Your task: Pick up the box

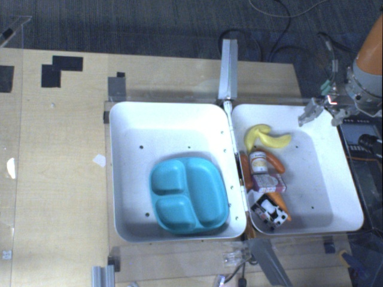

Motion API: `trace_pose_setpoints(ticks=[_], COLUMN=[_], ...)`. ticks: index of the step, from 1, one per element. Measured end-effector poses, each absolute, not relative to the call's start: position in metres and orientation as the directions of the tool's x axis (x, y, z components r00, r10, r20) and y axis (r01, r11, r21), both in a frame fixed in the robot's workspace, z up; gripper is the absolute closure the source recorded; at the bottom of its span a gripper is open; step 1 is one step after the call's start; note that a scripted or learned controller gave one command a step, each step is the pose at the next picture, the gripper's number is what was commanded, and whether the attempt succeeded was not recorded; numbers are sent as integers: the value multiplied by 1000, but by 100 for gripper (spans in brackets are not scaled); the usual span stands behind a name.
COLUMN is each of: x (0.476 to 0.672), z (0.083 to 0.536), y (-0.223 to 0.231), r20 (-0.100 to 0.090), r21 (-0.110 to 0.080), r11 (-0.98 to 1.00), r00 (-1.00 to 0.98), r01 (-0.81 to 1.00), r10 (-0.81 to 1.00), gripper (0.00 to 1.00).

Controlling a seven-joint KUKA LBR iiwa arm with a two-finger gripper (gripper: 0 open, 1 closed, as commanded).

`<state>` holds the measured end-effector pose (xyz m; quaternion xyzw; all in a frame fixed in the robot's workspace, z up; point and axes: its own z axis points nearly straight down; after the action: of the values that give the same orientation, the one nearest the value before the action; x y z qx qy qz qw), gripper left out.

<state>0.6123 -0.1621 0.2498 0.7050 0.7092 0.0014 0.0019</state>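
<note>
A small black-and-white box [269,210] with an orange edge lies at the near left corner of the right bin [323,178]. My gripper [323,113] hangs over the far right corner of that bin, well away from the box. Its two fingers are spread apart and open, with nothing between them.
Along the right bin's left side lie a yellow banana [266,137], a small bottle [259,161], an orange carrot-like piece [275,162] and a purple packet [269,184], all crowded against the box. A blue divided plate [188,194] sits in the left bin [131,160].
</note>
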Motion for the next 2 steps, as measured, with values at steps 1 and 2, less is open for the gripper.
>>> trace_pose_setpoints(ticks=[1,2], x=[598,575], z=[133,89], y=[-205,-202], r20=[-1,-2], r21=[3,11], r11=[-16,-1], r00=[16,1], r01=[1000,1000], r10=[1000,1000], gripper=[0,0])
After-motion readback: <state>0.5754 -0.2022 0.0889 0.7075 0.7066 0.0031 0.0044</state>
